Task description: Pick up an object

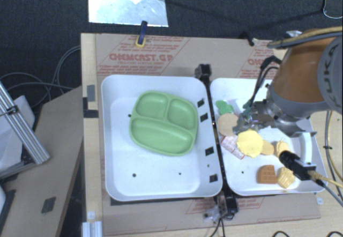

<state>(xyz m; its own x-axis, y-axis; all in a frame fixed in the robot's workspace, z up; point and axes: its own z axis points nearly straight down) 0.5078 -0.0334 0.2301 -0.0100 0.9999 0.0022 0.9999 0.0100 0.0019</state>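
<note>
The grey arm's two-finger gripper (248, 121) hung low over the right-hand shallow white bin (238, 89), near that bin's middle and toward its left side. It was too small and shadowed to tell whether the gripper was open or closed, and nothing could be seen held in it.

Just below the gripper in the view, very close to its tip, lay a rounded yellow toy food piece (249, 143) on the bin floor; whether the two touched could not be told. To the gripper's left lay a flat tan round piece (227, 122), and above that a small bright green piece (224, 106). A pink and white crumpled piece (230, 144) lay against the left side of the yellow piece. To the right of the yellow piece sat a pale yellow lump (267, 148). Nearer the bin's front edge lay a brown waffle-like square (266, 174) with a ridged yellow piece (285, 178) just beside it on the right.

The left-hand shallow white bin (115, 145) held a light green divided plastic plate (163, 123), well apart from the gripper. Both bins rested on a sheet of brown cardboard with red printing (134, 57).
</note>
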